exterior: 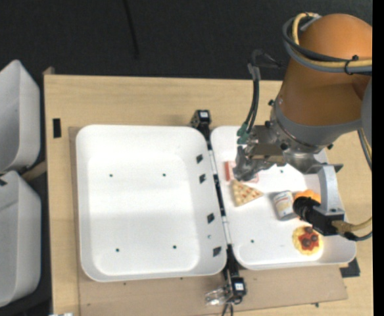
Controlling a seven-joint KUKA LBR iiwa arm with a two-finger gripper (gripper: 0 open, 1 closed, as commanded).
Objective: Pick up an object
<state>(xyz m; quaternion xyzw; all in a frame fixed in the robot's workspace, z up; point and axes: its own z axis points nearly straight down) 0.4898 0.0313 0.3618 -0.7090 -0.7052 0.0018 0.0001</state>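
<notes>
White right bin (271, 259) has all the stuff in it, so that's where the arm is reaching. The tool (246, 171) hangs low near the bin's left wall, right above a toy pizza slice (246, 193), with a red strip (228, 171) beside it. My guess is the slice is the target. Can't tell if the tool is wide or narrow from this angle. A small can (283, 205) and a round tart (308, 240) sit further right.

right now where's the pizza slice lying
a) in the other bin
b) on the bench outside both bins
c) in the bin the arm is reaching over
C: the pizza slice lies on the floor of the bin that the arm reaches over, just below the tool in the camera view.
</notes>
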